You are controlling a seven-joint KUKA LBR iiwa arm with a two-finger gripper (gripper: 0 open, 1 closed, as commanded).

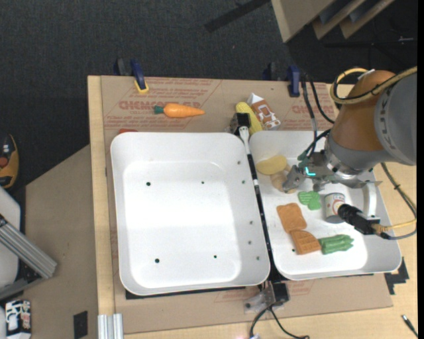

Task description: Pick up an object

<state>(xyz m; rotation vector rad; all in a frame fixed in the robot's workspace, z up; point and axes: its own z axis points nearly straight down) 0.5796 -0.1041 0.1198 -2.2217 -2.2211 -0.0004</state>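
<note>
Arm [371,126] bent low over right bin [377,261]

Dark carpet [99,40] surrounds a tan wooden bench [99,198] beneath pale shelving [324,16].

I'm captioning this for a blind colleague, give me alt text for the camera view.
A grey and orange robot arm's tool hovers in the right bin among toy foods, beside a pale yellow piece. A toy carrot lies on the board behind the left bin.

A robotics lab: a cardboard-topped bench [99,198] clamped at its far edge, loose cables [278,324], aluminium framing [23,248].
</note>
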